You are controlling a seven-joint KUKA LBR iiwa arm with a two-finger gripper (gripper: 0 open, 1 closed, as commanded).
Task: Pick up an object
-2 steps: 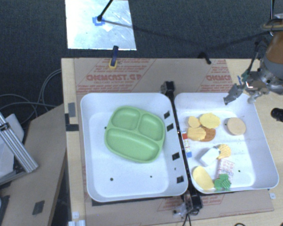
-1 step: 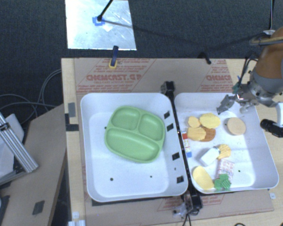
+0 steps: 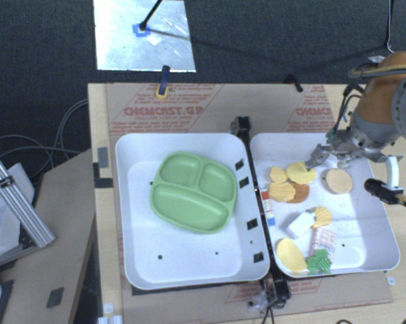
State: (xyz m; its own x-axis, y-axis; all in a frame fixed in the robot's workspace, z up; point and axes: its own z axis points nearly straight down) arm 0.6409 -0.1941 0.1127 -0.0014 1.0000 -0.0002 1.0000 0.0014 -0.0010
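Two white bins sit side by side on the table (image 3: 187,102). Left bin (image 3: 135,213) carries a green divided plate (image 3: 193,191). Right bin (image 3: 372,232) holds scattered toy foods (image 3: 291,183). Above its far edge hangs the tool (image 3: 332,153), fingers spread apart, gripping nothing, near a round tan piece (image 3: 338,181).

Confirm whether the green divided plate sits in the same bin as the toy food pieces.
No: the green plate lies alone in the left bin, the food pieces in the right.
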